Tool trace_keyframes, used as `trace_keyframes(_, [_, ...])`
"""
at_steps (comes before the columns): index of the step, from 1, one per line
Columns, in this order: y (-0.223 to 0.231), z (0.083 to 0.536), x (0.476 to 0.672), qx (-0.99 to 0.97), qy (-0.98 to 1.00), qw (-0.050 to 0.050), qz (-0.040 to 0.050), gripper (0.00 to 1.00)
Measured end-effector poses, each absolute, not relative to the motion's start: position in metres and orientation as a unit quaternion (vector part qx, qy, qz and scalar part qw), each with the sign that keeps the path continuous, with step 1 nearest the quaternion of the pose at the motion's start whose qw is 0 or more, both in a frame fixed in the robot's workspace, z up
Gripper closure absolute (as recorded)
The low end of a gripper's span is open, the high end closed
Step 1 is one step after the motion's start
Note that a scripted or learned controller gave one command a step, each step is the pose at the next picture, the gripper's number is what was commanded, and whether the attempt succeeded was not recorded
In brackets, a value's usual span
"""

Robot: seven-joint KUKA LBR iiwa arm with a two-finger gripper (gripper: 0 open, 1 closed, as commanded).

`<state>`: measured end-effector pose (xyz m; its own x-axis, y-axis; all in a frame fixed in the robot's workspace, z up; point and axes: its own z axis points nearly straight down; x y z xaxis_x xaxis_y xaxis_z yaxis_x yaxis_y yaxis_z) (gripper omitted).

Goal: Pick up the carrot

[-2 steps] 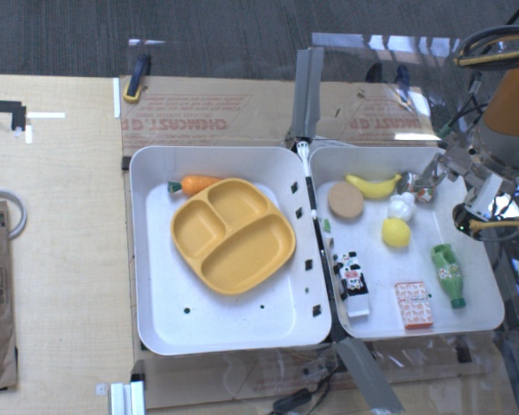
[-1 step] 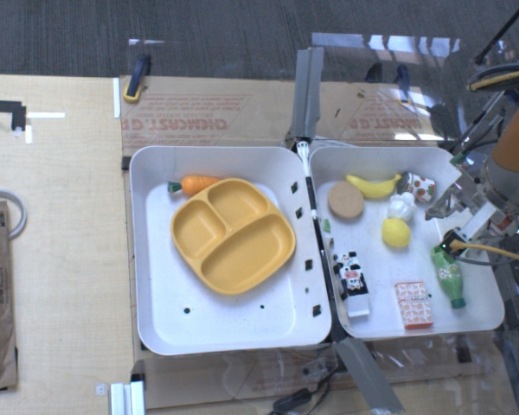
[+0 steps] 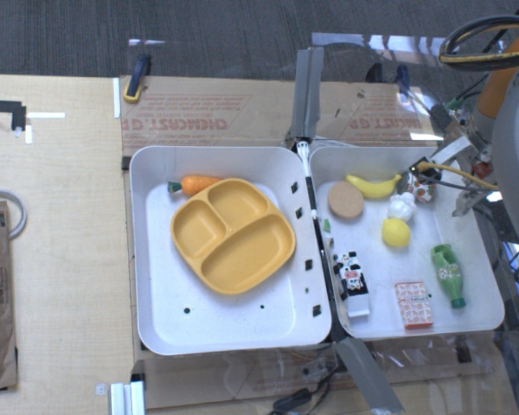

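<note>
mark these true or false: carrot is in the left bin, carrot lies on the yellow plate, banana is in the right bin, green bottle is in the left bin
1. The carrot is in the left bin. True.
2. The carrot lies on the yellow plate. False: it lies on the bin floor beside the plate's upper left rim.
3. The banana is in the right bin. True.
4. The green bottle is in the left bin. False: it is in the right bin.

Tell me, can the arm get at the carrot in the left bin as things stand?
Probably yes. The carrot lies uncovered beside the yellow plate's far rim, nothing on top. The arm sits over the right bin, so it must cross the divider.
</note>
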<state>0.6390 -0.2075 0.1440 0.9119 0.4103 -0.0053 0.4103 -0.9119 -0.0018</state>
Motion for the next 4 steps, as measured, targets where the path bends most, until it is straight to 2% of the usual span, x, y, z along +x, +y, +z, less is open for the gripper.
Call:
trace_keyframes(1, [-0.13,0.127,0.57,-0.995,-0.103,0.0,0.001,0.0])
trace_keyframes(2, [-0.119,0.14,0.532,-0.994,-0.105,0.001,0.0024,0.0])
trace_keyframes(3, [-0.115,0.186,0.515,-0.995,-0.101,0.0,0.0029,0.0])
trace_keyframes(4, [-0.142,0.115,0.476,-0.989,-0.146,0.001,0.0036,0.0])
